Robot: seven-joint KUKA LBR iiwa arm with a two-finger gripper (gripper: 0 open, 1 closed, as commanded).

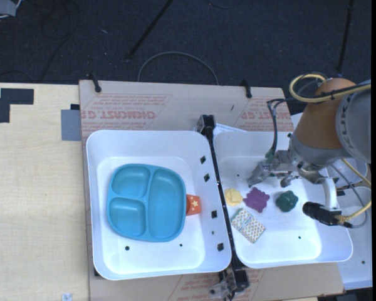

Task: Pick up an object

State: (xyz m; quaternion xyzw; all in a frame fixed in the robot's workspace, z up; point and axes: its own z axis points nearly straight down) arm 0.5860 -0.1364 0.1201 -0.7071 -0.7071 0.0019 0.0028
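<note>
My gripper (272, 179) hangs over the back of the right bin (301, 246), open, with nothing between its fingers. Just in front of it lie a purple toy (257, 199) and a dark green toy (287, 200), both apart from the fingertips. A small yellow piece (232, 197) sits left of the purple toy by the bin's left wall. A white patterned packet (248, 225) lies nearer the front.
The left bin (106, 256) holds a blue divided plate (146, 202) and a small orange block with a star (193, 204) at its right side. A black divider (218, 199) separates the two bins. The arm's grey and orange body (326, 121) stands above the right bin's far right corner.
</note>
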